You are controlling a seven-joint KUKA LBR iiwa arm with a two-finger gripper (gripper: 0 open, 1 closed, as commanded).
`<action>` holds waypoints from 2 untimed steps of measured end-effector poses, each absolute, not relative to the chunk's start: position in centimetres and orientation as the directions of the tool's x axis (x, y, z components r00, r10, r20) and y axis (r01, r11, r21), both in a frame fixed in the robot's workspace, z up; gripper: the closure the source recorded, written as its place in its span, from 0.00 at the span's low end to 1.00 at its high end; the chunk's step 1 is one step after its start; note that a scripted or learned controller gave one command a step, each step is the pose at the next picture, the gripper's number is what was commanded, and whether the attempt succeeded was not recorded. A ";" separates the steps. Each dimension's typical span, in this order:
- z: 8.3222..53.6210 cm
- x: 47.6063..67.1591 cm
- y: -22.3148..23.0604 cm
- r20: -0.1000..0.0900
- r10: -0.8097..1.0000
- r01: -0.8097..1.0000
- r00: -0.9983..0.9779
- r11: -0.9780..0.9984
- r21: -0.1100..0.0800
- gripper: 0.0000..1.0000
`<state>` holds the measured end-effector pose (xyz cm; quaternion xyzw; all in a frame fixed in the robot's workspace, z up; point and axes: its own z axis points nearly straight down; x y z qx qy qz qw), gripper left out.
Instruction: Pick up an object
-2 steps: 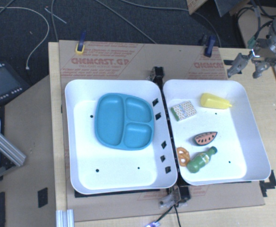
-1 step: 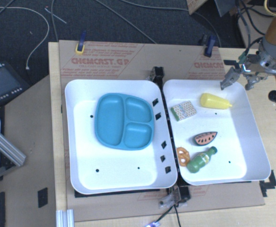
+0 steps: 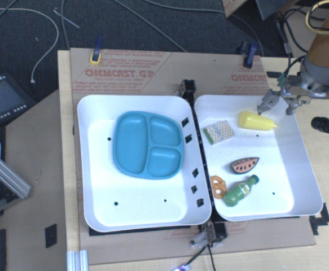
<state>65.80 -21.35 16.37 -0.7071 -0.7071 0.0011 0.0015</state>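
Note:
My gripper hangs over the far right corner of the right bin, fingers spread open with nothing between them. Just below and left of it lies a yellow corn-like piece. A speckled green sponge block rests left of that. Nearer the front lie a watermelon slice, a green bottle and a brown pretzel.
The left bin holds a blue divided plate. Black clips join the bins along the middle wall. Clamps sit at the bench's back edge, and cables run across the dark floor behind.

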 end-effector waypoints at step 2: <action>13.8 66.2 -21.0 -0.002 1.000 1.000 -0.003 0.003 0.005 1.00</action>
